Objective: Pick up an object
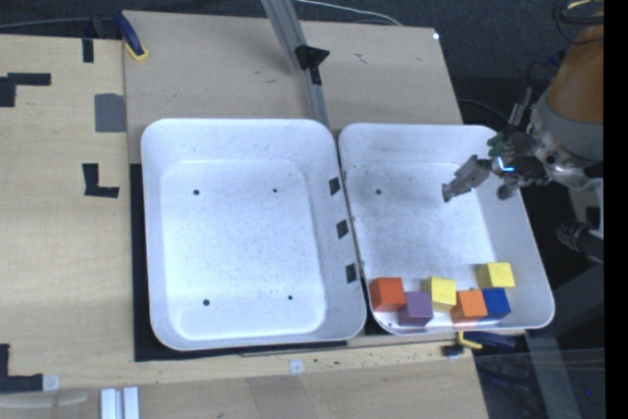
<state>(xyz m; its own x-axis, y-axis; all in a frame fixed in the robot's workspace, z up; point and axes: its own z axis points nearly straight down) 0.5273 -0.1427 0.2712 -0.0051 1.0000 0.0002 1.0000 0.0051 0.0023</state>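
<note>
- Blocks lie bunched along the near edge of the right bin (510,211), closest to you: an orange block (387,291), a purple block (419,306), a yellow block (443,291), a second orange block (471,304), a blue block (496,302) and a second yellow block (498,274).
- Most of these touch or sit just beside a neighbour, so you have a tight cluster to work from.
- Your pincer (457,183) hangs over the far right part of that same bin, well apart from the blocks, on the arm (574,103) coming in from the right.
- You cannot tell from this angle whether the pincer is spread or pressed together; nothing shows between its fingers.
- Beside it, the left bin (157,211) on the counter (216,64) plays no part yet.
- By your count, nothing is picked up yet: choosing a block, reaching it, closing and lifting all seem left to do.
</note>
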